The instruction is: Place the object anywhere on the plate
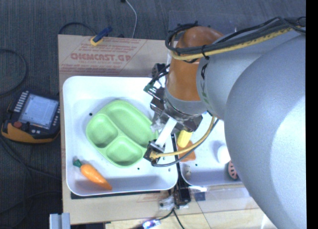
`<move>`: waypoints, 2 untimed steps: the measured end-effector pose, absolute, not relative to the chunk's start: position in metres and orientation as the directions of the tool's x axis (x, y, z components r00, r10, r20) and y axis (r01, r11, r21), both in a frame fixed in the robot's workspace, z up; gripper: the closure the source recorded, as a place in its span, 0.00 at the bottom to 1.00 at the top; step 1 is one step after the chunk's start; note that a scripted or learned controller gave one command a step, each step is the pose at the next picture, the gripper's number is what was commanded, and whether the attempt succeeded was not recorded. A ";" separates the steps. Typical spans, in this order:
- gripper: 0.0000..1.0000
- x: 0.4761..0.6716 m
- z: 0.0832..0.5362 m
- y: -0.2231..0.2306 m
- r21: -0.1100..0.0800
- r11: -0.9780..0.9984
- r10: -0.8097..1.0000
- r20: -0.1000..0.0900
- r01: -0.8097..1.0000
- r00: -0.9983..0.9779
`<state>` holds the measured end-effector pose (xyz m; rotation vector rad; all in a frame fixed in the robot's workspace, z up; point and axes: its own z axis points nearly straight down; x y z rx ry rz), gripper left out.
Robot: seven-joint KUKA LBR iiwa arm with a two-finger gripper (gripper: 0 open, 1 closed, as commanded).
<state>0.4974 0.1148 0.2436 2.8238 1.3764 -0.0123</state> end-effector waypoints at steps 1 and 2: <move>1.00 0.482 0.182 -0.058 -0.003 -0.604 0.797 -0.010 0.797 0.603; 1.00 0.552 0.269 0.015 -0.001 -0.743 0.669 -0.002 0.669 0.743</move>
